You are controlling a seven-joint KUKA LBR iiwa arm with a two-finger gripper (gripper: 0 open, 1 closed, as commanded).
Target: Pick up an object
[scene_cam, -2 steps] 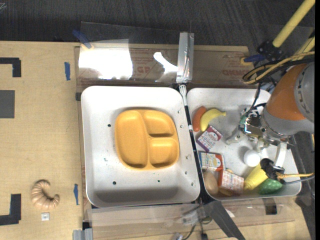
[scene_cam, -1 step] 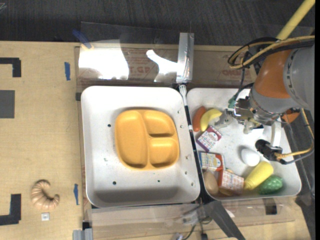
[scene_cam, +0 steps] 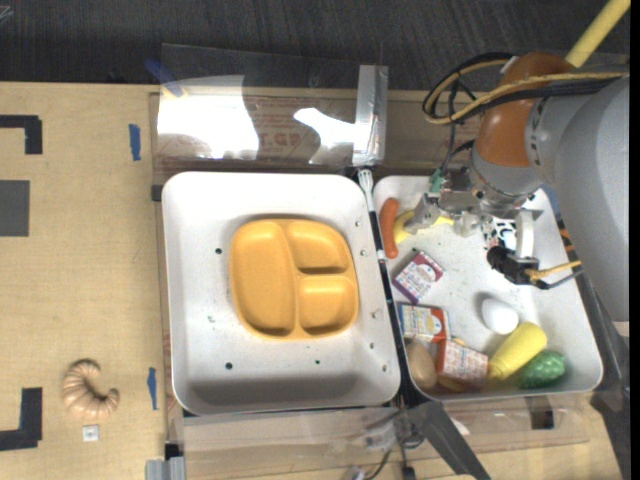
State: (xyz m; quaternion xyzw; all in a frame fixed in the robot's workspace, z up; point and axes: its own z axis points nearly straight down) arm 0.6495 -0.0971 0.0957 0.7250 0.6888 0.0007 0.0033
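At the right, the grey arm [scene_cam: 590, 138], cut off by the frame edge, with the orange band [scene_cam: 505, 133] above the wrist. Under everything, the tan bench [scene_cam: 70, 268]. On it, the left bin [scene_cam: 190, 368], white and shallow, with a yellow divided tray [scene_cam: 295, 273] in its middle. Right against it, the right bin [scene_cam: 590, 363], its far right corner hidden under the arm. Over the far end of that bin, the gripper [scene_cam: 452, 211], low among cables and metal parts; cannot tell how wide it stands, nor make out anything held in it. Alone on the bench at far left, a pale curled pastry [scene_cam: 90, 388].

In the right bin, at the near end, a yellow cob [scene_cam: 518, 348] beside a green piece [scene_cam: 545, 370]. Also there, a carton [scene_cam: 462, 361] overlapping a brown lump [scene_cam: 423, 368], hard to identify. Toward the middle, a red-and-white box [scene_cam: 422, 323] and a purple-edged packet [scene_cam: 418, 275]. Just left of the gripper, by the bin wall, an orange piece [scene_cam: 388, 213] and a yellow piece [scene_cam: 403, 230], the latter partly hidden. Between packet and cob, a white egg [scene_cam: 498, 317].
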